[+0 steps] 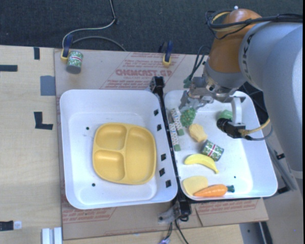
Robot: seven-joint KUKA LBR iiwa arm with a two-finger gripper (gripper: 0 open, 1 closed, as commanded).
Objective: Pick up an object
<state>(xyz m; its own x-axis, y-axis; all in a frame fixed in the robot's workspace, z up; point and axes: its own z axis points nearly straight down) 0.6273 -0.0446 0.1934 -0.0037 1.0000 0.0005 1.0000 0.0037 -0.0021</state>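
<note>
My gripper (194, 101) hangs over the back left part of the right bin (254, 182), with its fingers apart and nothing clearly held between them. A green broccoli-like toy (187, 117) lies just below and in front of it, close to the left finger. In front of that lie a pale yellow lumpy piece (197, 132), a small green can (212, 150), a banana (201, 161), a flat yellow piece (193, 183) and an orange carrot (212, 190).
The left bin (76, 111) holds a yellow divided plate (124, 152). A black divider with clips (162, 131) runs between the bins. Another small green can (74, 61) stands on the cardboard behind the left bin. The arm's grey body (274, 85) overhangs the right bin's right side.
</note>
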